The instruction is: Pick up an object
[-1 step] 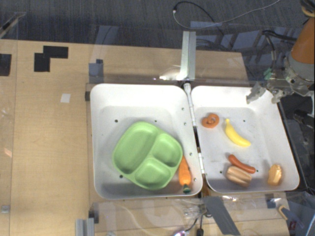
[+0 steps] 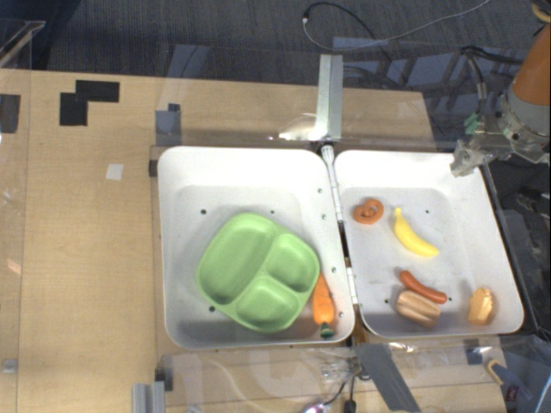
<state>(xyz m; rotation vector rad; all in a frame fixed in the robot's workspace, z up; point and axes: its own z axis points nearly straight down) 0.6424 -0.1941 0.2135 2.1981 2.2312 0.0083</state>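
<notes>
Hand (image 2: 465, 157) was seen at the right bin's (image 2: 439, 175) far right corner, blurred; its grip could not be told. Banana (image 2: 413, 235) lay inside, well apart; the carrot (image 2: 323, 306) was partly hidden under the plate (image 2: 258, 269).

place: robotics lab | evidence: bench (image 2: 77, 231) with two white bins (image 2: 176, 256), loose cable (image 2: 387, 33), toy food

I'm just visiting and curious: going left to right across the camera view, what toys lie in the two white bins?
Green divided plate → carrot → small doughnut → banana → bread roll. The hot dog and loose sausage overlap the banana's span, so I leave them out.
</notes>
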